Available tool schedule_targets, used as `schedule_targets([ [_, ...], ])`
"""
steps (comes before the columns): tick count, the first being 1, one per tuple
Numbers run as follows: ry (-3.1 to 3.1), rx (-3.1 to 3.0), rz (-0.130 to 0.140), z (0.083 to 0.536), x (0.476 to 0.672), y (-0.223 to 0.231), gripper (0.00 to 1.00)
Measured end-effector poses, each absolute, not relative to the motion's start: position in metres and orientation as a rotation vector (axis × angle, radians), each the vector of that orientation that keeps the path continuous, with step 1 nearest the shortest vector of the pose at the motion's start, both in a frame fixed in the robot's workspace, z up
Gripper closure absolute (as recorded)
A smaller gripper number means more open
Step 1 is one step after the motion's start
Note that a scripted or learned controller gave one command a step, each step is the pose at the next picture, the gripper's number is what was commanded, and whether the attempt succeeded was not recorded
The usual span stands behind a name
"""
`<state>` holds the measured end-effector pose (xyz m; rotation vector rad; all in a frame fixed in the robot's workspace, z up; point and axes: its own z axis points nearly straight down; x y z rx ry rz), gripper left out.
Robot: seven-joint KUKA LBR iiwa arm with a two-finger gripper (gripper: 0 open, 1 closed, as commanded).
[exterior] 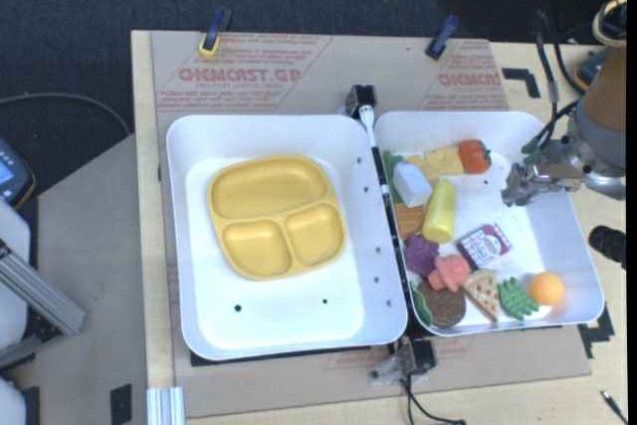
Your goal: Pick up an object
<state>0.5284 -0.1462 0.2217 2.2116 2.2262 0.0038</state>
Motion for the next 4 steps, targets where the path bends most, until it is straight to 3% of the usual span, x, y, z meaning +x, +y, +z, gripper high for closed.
schedule_targets([
  [2,2.226,2.212,0.007,0.239,0.595,-0.06,1.0],
  [4,2.225,2.214,0.005,0.233,0.646,0.028,1.0],
])
